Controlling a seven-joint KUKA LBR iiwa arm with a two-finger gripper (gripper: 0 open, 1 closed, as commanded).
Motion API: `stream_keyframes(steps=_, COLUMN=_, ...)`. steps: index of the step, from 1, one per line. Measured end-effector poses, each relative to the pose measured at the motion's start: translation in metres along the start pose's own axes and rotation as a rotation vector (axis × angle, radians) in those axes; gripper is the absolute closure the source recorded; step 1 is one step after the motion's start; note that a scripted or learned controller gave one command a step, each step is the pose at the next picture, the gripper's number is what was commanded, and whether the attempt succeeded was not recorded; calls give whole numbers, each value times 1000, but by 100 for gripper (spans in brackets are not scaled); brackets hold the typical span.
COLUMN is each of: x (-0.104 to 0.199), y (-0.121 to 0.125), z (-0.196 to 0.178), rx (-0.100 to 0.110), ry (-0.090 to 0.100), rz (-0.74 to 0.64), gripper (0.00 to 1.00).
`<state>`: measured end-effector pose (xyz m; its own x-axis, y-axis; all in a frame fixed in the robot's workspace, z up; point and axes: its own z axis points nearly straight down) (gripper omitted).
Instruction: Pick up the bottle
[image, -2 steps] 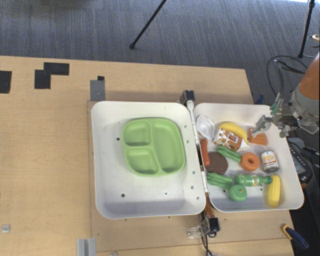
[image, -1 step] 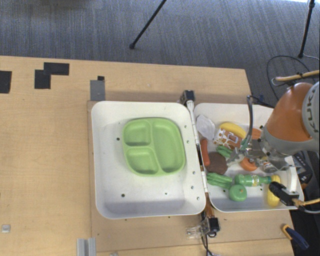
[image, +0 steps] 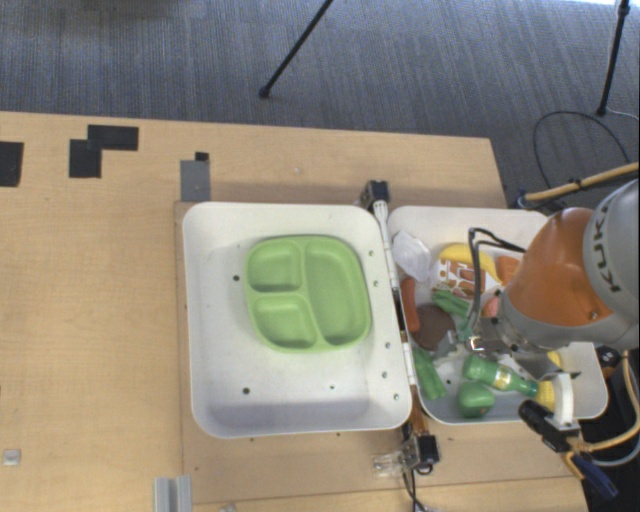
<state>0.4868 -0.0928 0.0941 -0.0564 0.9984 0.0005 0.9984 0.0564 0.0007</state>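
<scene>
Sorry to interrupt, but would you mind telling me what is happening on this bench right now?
The robot arm is reaching into the right bin, which is crowded with small toys, to pick up the green bottle. Its wrist hangs directly over the pile, just above the bottle, which lies on its side near the bin's front edge. Whether it has a grip cannot be told from here. The left bin holds a green divided plate.

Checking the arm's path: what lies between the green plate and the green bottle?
The camera view shows the bins' adjoining rims between green plate and green bottle, plus brown and green clutter.
</scene>
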Motion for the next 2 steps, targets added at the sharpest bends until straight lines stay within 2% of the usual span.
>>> stream_keyframes(steps=1, x=0, y=2, z=-11, rx=-3, ry=0, rz=-1, gripper=100)
stream_keyframes(steps=2, x=97, y=6, z=-90, rx=-1, ry=1, rz=273, gripper=100)
